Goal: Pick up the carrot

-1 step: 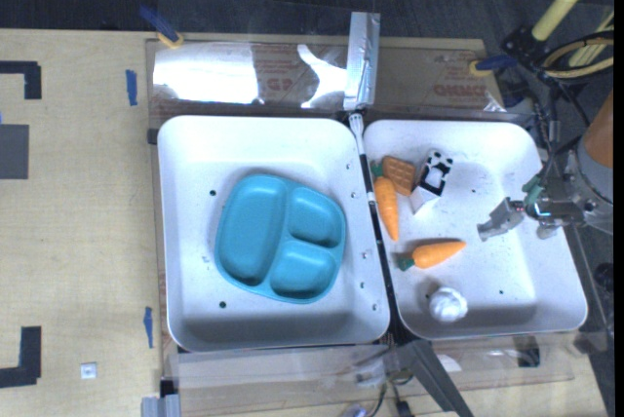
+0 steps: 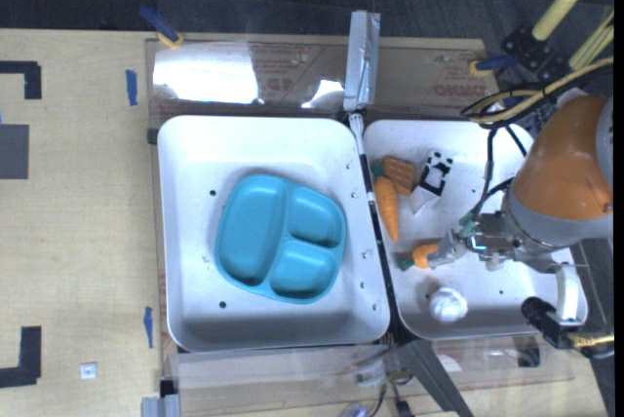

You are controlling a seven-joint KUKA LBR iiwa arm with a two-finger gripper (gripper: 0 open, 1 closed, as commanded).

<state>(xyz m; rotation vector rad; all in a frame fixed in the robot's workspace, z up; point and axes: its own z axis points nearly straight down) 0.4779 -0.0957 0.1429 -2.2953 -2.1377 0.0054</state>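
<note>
A long orange carrot (image 2: 388,208) lies along the left wall of the right bin (image 2: 507,313), pointing toward the front. A shorter orange piece with a green end (image 2: 417,257) lies just in front of it, nearer the bin's middle. My gripper (image 2: 454,247) hangs low over the right bin, below the arm's orange band (image 2: 565,173), and its tip is right beside the short orange piece on that piece's right. Whether it touches that piece is unclear. The long carrot lies apart from the gripper, to its left.
The left bin (image 2: 185,210) holds a blue divided plate (image 2: 281,236). In the right bin there are also a brown piece (image 2: 399,170), a black-and-white item (image 2: 434,173) at the back, and a white round object (image 2: 448,304) at the front. Cables (image 2: 507,113) hang by the arm.
</note>
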